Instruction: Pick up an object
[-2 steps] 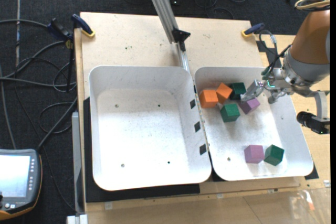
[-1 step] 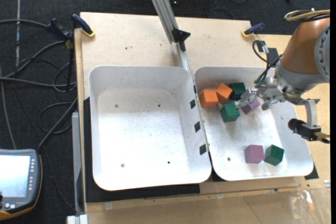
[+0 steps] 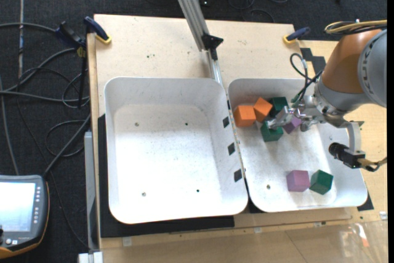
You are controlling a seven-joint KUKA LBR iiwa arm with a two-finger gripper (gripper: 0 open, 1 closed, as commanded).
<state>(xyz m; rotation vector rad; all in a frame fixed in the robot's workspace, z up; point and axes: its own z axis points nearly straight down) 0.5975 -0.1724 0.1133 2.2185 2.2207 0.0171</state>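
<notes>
The gripper (image 3: 284,122) sits low in the right bin (image 3: 345,197), right of centre, among two orange blocks (image 3: 253,113) and green blocks (image 3: 271,131); I cannot tell its grip. A purple block (image 3: 298,180) lies lower right.

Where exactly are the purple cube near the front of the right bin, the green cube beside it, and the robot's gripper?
Purple cube (image 3: 298,180), camera view, on its top face.
Green cube (image 3: 321,182), camera view, on its top face.
Gripper (image 3: 284,121), camera view, midway between its fingertips, over the cluster of blocks.
</notes>
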